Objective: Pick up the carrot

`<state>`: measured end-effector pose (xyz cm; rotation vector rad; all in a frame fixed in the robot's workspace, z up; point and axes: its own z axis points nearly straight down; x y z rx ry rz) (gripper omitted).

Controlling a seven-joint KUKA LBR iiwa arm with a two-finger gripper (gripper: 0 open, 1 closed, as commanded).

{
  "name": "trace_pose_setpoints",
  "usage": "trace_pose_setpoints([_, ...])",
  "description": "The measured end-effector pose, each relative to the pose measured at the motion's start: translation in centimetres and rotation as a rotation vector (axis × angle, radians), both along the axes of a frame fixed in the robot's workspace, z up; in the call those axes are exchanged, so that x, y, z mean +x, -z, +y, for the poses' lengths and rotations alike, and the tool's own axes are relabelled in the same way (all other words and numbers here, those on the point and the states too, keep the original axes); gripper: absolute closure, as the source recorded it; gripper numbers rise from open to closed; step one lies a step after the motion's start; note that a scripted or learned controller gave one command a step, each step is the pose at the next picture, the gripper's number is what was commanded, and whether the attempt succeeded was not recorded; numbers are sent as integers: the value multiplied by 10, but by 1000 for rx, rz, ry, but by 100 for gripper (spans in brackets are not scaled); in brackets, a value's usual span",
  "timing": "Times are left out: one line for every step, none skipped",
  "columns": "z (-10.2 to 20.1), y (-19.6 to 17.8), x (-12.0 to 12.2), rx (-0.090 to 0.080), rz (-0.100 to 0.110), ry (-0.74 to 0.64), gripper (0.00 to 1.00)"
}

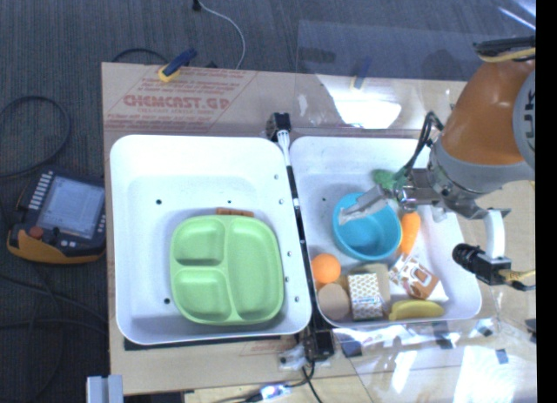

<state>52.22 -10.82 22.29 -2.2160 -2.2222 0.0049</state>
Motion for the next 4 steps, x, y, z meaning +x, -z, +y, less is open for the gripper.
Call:
trace_pose_setpoints([-43, 139, 7, -1, -2, 256, 0])
trace_pose_setpoints([-78, 104, 42, 35, 27, 375, 0])
trace_pose_setpoints([-70, 132, 5, 48, -9, 499, 0])
trace_pose_setpoints([-76, 124, 2, 27, -5, 499, 100])
